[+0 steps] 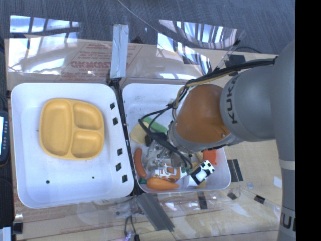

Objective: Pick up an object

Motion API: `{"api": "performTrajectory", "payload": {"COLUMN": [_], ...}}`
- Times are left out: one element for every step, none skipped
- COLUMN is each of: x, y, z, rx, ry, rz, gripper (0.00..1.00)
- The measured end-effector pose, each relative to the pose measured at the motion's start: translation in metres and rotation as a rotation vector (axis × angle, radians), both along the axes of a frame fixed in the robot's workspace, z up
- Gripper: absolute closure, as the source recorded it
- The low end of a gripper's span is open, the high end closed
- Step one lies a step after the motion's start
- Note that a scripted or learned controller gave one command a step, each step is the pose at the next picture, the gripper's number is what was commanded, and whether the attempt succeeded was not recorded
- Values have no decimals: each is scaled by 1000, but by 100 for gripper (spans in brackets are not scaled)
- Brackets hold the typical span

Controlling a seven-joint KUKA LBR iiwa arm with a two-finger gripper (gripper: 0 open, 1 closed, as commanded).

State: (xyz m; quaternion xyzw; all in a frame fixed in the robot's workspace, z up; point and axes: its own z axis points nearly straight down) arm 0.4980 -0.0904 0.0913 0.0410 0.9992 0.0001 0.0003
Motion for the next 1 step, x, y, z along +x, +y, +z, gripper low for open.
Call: {"api": "performTrajectory", "payload": {"x": [-21], "y": [-5], "z": [0], "rx": [1], "ry": [2], "rz": [-38], "gripper": [100]}}
